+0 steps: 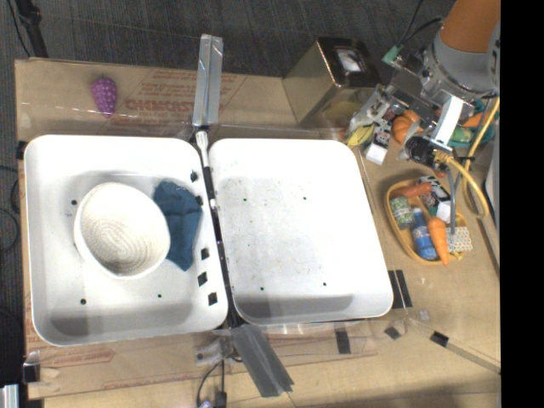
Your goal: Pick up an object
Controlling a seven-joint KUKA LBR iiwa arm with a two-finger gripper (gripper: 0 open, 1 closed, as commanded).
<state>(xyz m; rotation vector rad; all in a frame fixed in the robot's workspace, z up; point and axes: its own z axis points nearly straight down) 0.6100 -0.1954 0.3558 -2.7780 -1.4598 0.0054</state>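
- The arm (469,19), grey with an orange band, comes in at the far right.
- The gripper (421,110) hangs over the bench (476,313), outside both bins, just beyond the far right corner of the right bin (365,289).
- Whether the gripper is wide or narrow cannot be told, since clutter and robot parts crowd it.
- The things to pick lie in the left bin (42,313), well apart from the gripper.
- A white ribbed bowl (123,229) sits left of that bin's middle.
- A crumpled blue cloth (180,221) lies just right of the bowl, touching its edge, near the wall shared by the two bins.
- A yellow basket (393,215) of small toys stands on the bench right of the right bin.
- A purple lump (104,94) lies beyond the left bin's far edge.
- A brown box (327,79) stands beyond the right bin's far edge.
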